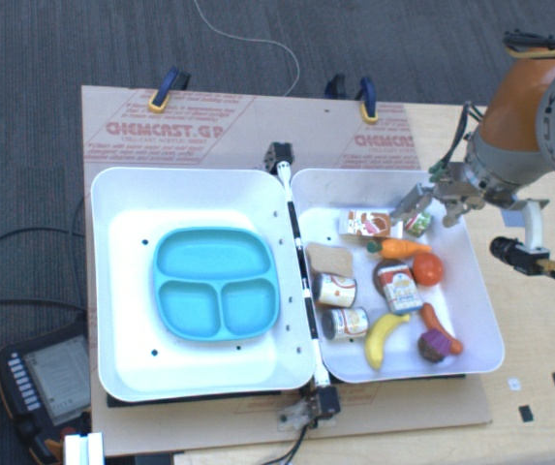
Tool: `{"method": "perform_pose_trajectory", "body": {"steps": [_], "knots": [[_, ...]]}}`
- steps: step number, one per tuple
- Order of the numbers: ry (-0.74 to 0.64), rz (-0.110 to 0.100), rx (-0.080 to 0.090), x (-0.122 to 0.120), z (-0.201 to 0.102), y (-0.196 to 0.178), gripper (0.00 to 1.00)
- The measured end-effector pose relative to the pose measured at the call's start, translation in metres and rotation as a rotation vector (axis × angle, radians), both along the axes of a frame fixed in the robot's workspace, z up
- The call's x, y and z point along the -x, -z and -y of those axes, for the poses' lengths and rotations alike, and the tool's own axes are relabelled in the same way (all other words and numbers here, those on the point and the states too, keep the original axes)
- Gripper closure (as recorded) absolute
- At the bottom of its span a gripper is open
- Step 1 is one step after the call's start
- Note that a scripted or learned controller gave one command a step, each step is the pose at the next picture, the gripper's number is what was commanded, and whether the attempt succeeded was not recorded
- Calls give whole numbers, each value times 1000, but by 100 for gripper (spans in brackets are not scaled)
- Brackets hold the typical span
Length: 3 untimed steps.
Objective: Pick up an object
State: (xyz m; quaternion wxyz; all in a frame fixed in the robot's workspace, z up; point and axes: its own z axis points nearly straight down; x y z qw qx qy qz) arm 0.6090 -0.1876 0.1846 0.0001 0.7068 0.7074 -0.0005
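Reaching in from the right of the frame, the grey arm with its orange band point(529, 90) holds its tool point(430, 206) over the upper right corner of the right bin point(485, 298). The two fingers stand apart, narrowly, with a small green-labelled item point(417, 224) between or just under their tips; whether it is actually gripped cannot be told.

Below and to the left of the tool lies the rest of the toy food. A flat white packet point(368, 224) sits just left of the green-labelled item, with a carrot point(401, 248) beneath it and a tomato point(428, 268) touching a red-capped jar point(399, 289). Toward the bin's left wall lie a slice of bread point(329, 258) and two small cans point(336, 290), point(345, 323). A banana point(382, 338) curves along the lower edge, near a purple piece point(434, 345) in the lower right.

In the left bin point(122, 356), centre left of the frame, rests a blue divided tray point(217, 282). Both bins sit on a cardboard sheet point(161, 129) clamped to the worktop point(534, 386).
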Motion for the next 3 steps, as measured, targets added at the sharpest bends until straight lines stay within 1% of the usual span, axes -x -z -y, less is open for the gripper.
{"method": "perform_pose_trajectory", "body": {"steps": [1,2,3], "knots": [[0,8,2,-1,-45,96,0],[-1,11,4,-2,-45,85,100],[0,10,4,-2,-45,86,0]]}}
